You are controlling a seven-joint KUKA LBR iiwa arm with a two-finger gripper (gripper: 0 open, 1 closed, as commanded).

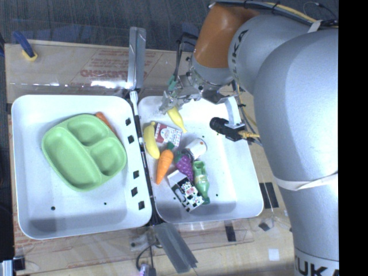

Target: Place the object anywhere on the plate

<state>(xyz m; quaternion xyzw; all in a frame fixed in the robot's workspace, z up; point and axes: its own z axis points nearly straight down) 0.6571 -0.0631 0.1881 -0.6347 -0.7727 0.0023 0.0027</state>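
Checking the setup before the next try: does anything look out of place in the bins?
One thing: an orange piece in the left bin is wedged behind the green plate, mostly hidden by its rim. The other toys lie heaped in the right bin, as expected.

A bulky grey arm [293, 96] with an orange band [215, 36], thin cables and "KUKA" lettering.
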